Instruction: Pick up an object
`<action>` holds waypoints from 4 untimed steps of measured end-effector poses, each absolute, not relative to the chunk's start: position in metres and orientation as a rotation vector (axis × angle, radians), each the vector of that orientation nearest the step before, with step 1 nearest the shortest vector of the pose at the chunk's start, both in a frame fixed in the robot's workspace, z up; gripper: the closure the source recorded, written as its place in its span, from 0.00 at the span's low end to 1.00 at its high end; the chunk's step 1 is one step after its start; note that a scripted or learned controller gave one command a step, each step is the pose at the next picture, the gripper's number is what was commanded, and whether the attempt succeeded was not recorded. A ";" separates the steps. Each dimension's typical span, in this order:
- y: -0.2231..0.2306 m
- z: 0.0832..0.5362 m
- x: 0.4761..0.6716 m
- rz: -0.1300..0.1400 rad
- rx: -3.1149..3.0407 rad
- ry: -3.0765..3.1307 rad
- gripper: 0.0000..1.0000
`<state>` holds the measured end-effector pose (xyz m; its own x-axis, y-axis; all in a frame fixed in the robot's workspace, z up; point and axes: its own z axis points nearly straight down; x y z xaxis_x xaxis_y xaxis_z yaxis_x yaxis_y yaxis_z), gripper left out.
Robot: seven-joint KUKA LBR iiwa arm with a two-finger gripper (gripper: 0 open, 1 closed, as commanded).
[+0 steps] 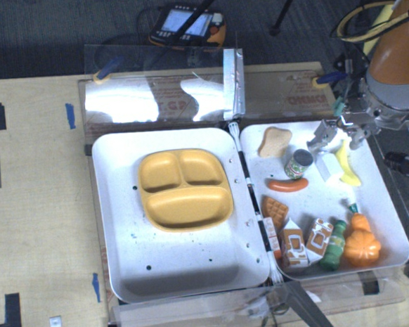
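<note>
The robot's metal hand (336, 136) hovers low in the right white bin (391, 201), a yellow plastic banana (347, 168) just beneath it; its grip cannot be told.

You have a cluster of toy foods in the right-hand shallow white bin (397, 239). A tan slice of bread (274, 141) lies near its far left corner, with a small dark can (298, 164) just beside it, tilted. A red-orange sausage (287, 184) lies flat below the can. A yellow banana (346, 166) lies to the right. Along the near wall you see a brown waffle (274, 209), two small cartons (306, 243), a green bottle (334, 246), and an orange pumpkin (361, 244), packed close together.
</note>
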<state>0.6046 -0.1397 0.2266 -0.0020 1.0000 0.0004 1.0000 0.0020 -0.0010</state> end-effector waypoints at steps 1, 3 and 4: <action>-0.209 0.113 0.612 -0.005 -2.129 -2.308 0.00; -0.218 0.101 0.597 -0.026 -1.631 -2.711 1.00; -0.220 0.100 0.600 -0.016 -1.362 -2.860 1.00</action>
